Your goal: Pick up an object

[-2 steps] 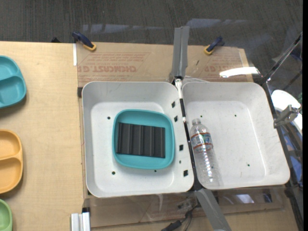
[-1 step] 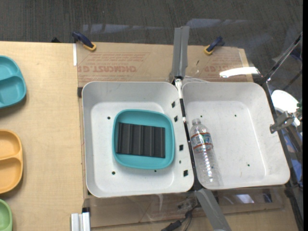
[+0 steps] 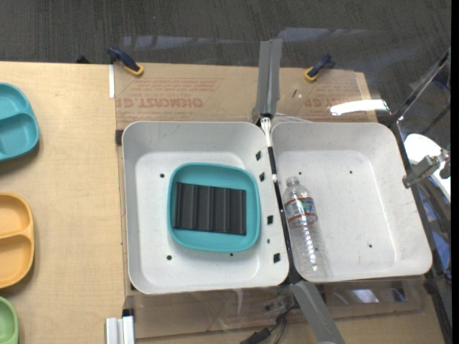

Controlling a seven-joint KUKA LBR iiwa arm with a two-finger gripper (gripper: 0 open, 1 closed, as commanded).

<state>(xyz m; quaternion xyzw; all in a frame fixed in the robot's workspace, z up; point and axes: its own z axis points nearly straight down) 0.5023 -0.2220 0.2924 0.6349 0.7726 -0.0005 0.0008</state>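
Note:
A clear plastic water bottle (image 3: 303, 224) with a red and blue label lies on its side in the right bin (image 3: 358, 206). It rests along that bin's left wall, with its cap pointing to the far side. In the left bin (image 3: 143, 192) sits a teal tray (image 3: 214, 245) holding a black ribbed insert (image 3: 211, 208).
Teal (image 3: 14, 131), orange (image 3: 13, 239) and green (image 3: 6, 321) divided plates lie on the wooden bench at far left. Cardboard (image 3: 186, 95) sits under the bins, held by two clamps (image 3: 125, 61) (image 3: 318, 67). A metal bracket (image 3: 423, 167) stands at the right bin's right edge.

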